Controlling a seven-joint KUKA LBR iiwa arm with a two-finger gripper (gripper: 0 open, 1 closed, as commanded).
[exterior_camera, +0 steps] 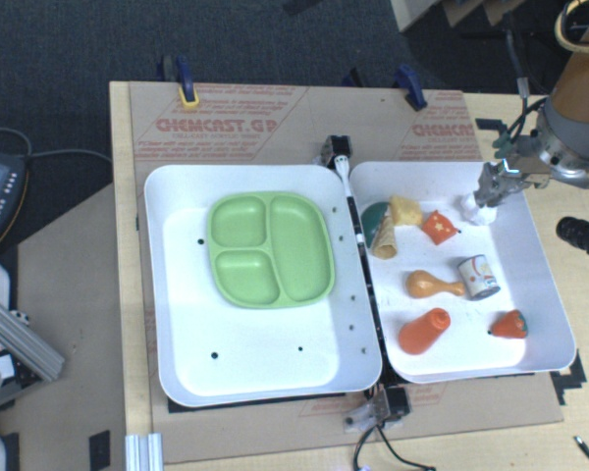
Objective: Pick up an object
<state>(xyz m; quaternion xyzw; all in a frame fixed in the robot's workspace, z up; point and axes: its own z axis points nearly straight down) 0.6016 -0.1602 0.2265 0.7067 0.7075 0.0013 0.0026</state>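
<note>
My gripper (488,199) hangs over the far right part of the right bin (545,263), just above a small white object (474,208) that lies near the bin's back wall. Scattered in this bin are a small red-orange piece (439,228), a yellow piece (405,211) beside a green-and-tan item (378,230), a small tin can (478,277), an orange gourd-shaped toy (430,285), an orange-red carrot-like toy (424,331) and a red strawberry-like toy (509,326). Nothing is visibly held between the fingers.
The left bin (177,292) holds a green divided plate (272,249). The arm's grey wrist with its orange band (579,96) comes in from the upper right. Blue clamps (409,87) hold the cardboard board at the back edge.
</note>
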